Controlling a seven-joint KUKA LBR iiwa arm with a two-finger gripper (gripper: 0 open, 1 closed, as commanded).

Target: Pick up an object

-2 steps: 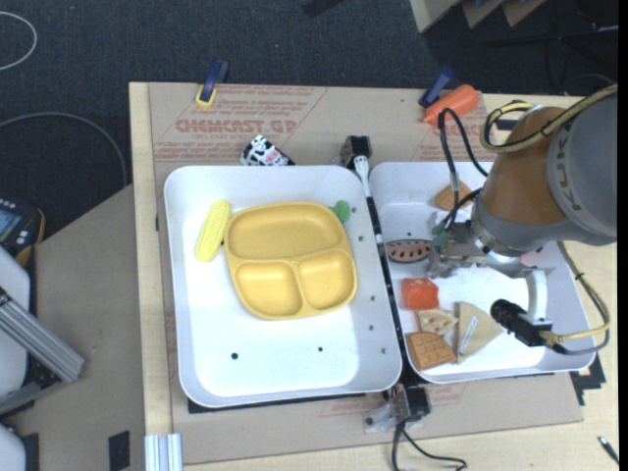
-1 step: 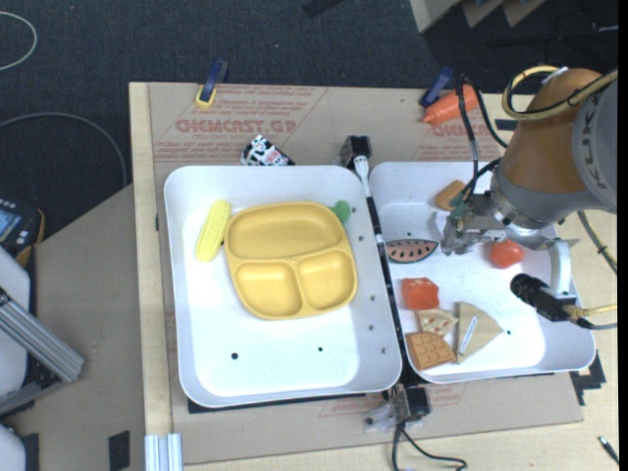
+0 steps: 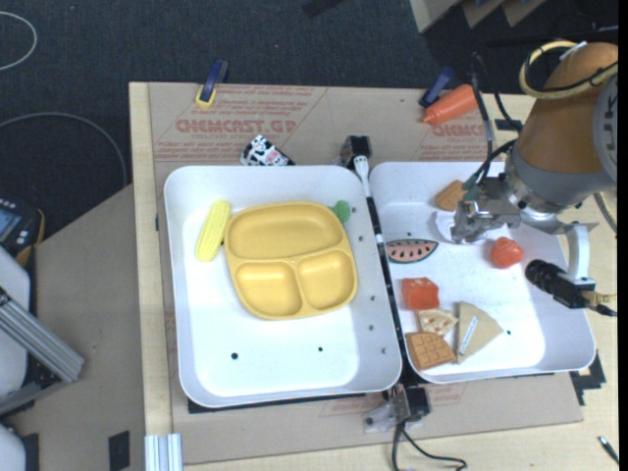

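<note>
My gripper (image 3: 469, 220) hangs low over the back of the right bin (image 3: 549, 356), close to a pale round piece (image 3: 444, 230) on the bin floor. Just behind it lies a tan cracker-like piece (image 3: 450, 195). A red tomato (image 3: 506, 252) sits to its right and a watermelon slice (image 3: 410, 251) to its left. Nearer the front lie a red cube (image 3: 420, 292), a waffle (image 3: 430, 347), a cracker (image 3: 438, 321) and a sandwich wedge (image 3: 477, 328). Nothing shows between the fingers.
The left bin (image 3: 196, 361) holds a yellow divided tray (image 3: 289, 258), a corn cob (image 3: 212, 230) and a small green piece (image 3: 340, 210). Outside the bins, an orange carrot (image 3: 449, 105) and a black-and-white toy (image 3: 263, 151) lie on the bench.
</note>
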